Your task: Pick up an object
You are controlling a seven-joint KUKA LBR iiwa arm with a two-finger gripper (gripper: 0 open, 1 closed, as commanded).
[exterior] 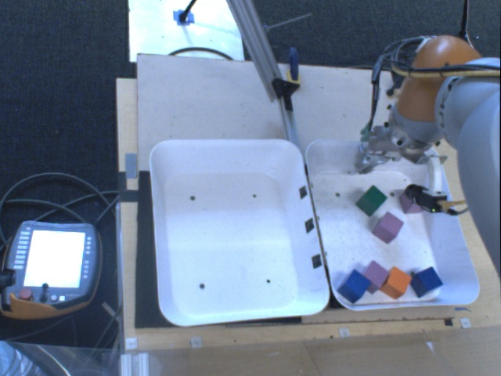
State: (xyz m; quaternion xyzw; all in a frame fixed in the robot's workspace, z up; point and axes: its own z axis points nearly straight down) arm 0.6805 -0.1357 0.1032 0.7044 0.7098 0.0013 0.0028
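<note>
The right bin [344, 219] holds several small blocks. A green block [371, 200] lies near its middle, with a purple block [387, 227] just below it and another purple block [409, 203] by the right wall. Along the front edge sit a blue block [354, 285], a purple block [376, 273], an orange block [396, 281] and a second blue block [427, 280]. My gripper [374, 160] hangs over the back of the right bin, above and behind the green block, with nothing seen between its fingers.
The left bin [168, 210] stands beside the right one, separated by a shared ridge. A slanted metal pole [258, 41] crosses the board behind the bins. A teach pendant [51, 266] lies off the bench at the left. Cables trail by the right bin's wall.
</note>
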